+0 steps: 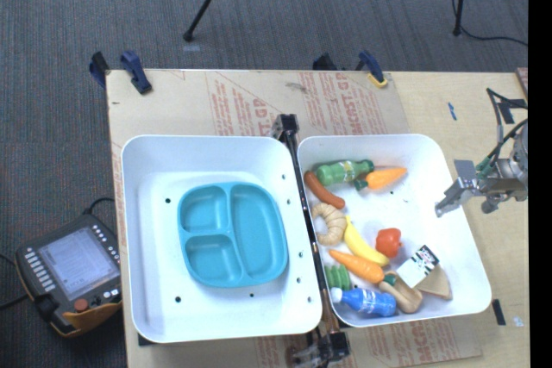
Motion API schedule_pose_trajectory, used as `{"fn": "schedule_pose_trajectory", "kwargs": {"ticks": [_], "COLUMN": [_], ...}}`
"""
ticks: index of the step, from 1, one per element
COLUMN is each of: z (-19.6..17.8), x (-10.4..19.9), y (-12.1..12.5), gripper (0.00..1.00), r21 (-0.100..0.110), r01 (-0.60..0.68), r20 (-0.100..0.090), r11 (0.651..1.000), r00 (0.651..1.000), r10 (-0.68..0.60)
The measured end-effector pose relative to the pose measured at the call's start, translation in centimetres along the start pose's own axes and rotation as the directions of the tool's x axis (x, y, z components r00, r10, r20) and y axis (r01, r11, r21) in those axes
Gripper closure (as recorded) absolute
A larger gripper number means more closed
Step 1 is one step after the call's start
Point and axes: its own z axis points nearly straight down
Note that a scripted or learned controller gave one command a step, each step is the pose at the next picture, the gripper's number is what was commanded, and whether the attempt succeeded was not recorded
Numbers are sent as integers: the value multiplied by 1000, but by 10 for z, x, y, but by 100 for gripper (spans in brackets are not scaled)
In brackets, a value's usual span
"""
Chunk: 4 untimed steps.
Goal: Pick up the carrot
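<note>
Approach step, no grasp yet. End effector (470, 190) hangs at right bin's (431, 144) right rim, nothing between fingers; released or clenched, cannot tell.

Two carrot-like pieces in right bin: carrot (355, 265) lying low-centre, just beside banana (362, 245); second carrot (384, 177) near top, touching green bottle (345, 171).

Next move, judged: swing left over bin, descend on one carrot, align fingers across its width; lower one crowded by neighbours.

Count: two bins, one teal tray (233, 234) in left bin (142, 185), one tomato (388, 241), one sausage (323, 190).
</note>
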Motion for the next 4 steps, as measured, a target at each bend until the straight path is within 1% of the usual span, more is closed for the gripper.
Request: {"fn": "schedule_pose_trajectory", "kwargs": {"ticks": [1,2,3,4], "z": [36,143,157,147], "x": [33,64,76,78], "y": [63,125,125,125], "gripper": [0,0,0,100], "r21": [1,4,4,7], "r01": [-469,-558,-523,-519], "r20": [0,1,2,2], "r11": [883,830,853,855], "r00": [883,830,853,855], "r10": [469,558,523,519]}}
